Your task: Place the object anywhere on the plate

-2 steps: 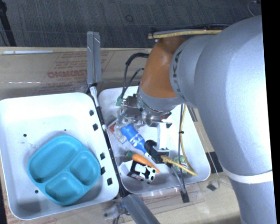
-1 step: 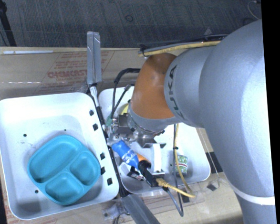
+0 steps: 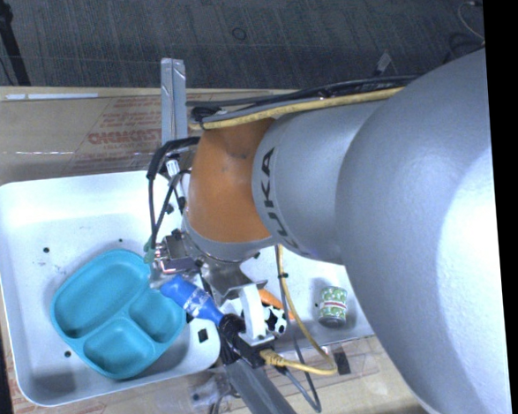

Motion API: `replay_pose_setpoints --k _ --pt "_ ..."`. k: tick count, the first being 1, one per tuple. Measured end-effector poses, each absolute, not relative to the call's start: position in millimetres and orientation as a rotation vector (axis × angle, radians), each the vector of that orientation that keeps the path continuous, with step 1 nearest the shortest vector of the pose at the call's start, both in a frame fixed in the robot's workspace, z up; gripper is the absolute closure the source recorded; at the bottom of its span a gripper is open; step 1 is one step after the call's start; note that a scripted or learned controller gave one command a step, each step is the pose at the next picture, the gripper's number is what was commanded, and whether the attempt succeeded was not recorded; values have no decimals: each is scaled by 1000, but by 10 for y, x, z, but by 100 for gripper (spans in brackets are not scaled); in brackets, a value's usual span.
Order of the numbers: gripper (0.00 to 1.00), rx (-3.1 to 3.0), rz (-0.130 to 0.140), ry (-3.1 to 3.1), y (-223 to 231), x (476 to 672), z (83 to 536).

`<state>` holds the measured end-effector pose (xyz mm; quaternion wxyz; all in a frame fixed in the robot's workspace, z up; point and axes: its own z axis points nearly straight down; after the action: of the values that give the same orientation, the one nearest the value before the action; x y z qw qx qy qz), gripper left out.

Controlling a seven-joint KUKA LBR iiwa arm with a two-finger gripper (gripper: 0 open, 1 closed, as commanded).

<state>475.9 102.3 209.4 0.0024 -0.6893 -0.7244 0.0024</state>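
Note:
A blue plate (image 3: 116, 313) with three compartments lies in the left bin (image 3: 30, 218), toward its front. My gripper (image 3: 186, 282) hangs below the orange wrist band, just off the plate's right rim, mostly hidden by the arm. A blue cylindrical object (image 3: 193, 299) sits right under it, touching or overlapping the plate's right edge; whether it is gripped cannot be made out. A white object (image 3: 203, 340) with a dark mark lies just in front of it, by the bin's front wall.
A small black, white and orange toy (image 3: 274, 318) and a green and white can (image 3: 334, 304) lie in the right bin (image 3: 360, 323). The big grey arm covers most of that bin. A wooden bench edge runs behind the bins.

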Motion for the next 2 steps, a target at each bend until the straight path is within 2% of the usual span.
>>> replay_pose_setpoints --k 1,2 --pt "100 -1980 7 -2435 1241 5292 1874" --pt "100 -2006 10 -2411 1321 5413 1631"
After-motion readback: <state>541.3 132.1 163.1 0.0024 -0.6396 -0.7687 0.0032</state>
